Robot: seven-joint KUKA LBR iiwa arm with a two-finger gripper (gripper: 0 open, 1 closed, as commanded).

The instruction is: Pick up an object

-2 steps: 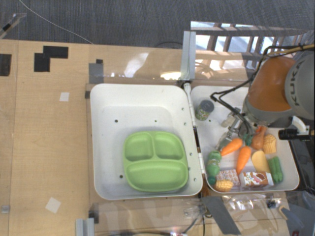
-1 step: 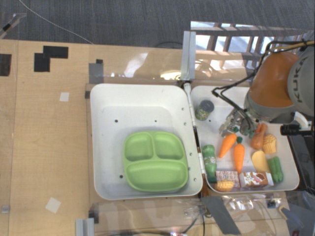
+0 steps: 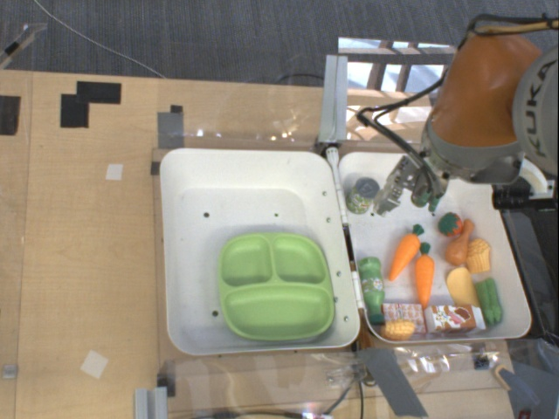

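My gripper [image 3: 407, 194] hangs over the back of the right bin [image 3: 517, 319], its fingers [image 3: 389, 196] apart with nothing between them. Just left of it lies a small grey-green can [image 3: 361, 193]. In front of the gripper lie two orange carrots [image 3: 403, 253] [image 3: 424, 274]. Several more toy foods fill that bin: a green bottle [image 3: 371, 285], a corn cob [image 3: 399, 328], a small carton [image 3: 452, 318], a green cucumber [image 3: 489, 302], a yellow lemon [image 3: 460, 284] and a red-and-green piece [image 3: 450, 224].
The left bin [image 3: 188, 199] holds a green divided plate [image 3: 276, 285] toward its front. A raised divider [image 3: 343, 225] separates the two bins. The arm's orange band [image 3: 485, 90] looms over the right bin's back right.
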